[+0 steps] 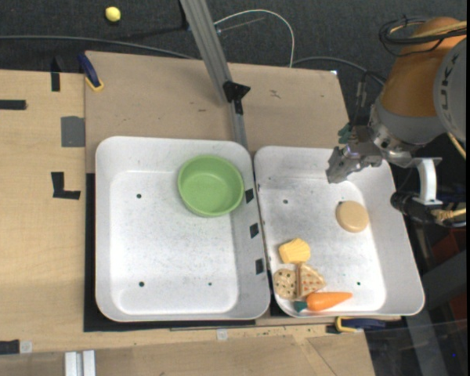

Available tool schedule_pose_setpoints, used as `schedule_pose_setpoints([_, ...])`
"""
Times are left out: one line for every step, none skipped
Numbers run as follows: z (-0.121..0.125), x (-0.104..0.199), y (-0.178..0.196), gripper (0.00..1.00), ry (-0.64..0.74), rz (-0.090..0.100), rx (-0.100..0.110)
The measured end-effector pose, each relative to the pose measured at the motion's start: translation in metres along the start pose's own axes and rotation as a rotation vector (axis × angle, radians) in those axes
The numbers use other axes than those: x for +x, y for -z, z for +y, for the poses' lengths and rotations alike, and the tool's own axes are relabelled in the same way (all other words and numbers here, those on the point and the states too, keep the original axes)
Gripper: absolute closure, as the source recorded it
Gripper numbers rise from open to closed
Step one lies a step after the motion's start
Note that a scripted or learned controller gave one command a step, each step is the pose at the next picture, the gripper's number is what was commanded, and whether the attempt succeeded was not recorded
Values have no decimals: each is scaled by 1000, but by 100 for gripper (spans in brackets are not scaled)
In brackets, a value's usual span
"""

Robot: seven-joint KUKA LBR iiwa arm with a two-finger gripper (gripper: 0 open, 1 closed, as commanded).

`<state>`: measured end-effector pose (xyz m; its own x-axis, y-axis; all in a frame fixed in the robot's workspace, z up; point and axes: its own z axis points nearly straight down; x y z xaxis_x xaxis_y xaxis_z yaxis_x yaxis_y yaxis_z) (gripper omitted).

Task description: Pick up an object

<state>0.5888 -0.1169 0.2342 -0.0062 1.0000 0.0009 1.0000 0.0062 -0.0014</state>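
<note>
Camera view, claw (pixel 341 167) state unclear above bun (pixel 352 215), green bowl (pixel 211 185) left bin

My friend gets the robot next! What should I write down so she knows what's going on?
Tool: above the far part of the right bin, nothing seen in it.
Right bin: tan round piece in the middle; yellow block, crackers and carrot near the front.
Left bin: green bowl.
Done: nothing picked up yet.
Left: lower onto one object, grip it and lift. The tan round piece lies nearest.
</note>
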Motion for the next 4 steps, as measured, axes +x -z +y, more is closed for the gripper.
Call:
schedule_pose_setpoints([7,50,7,100,1,1,-1])
schedule_pose_setpoints([9,105,14,100,2,1,-1])
schedule_pose_setpoints([11,156,-2,100,0,0,2])
schedule_pose_setpoints([2,212,-5,100,1,0,2])
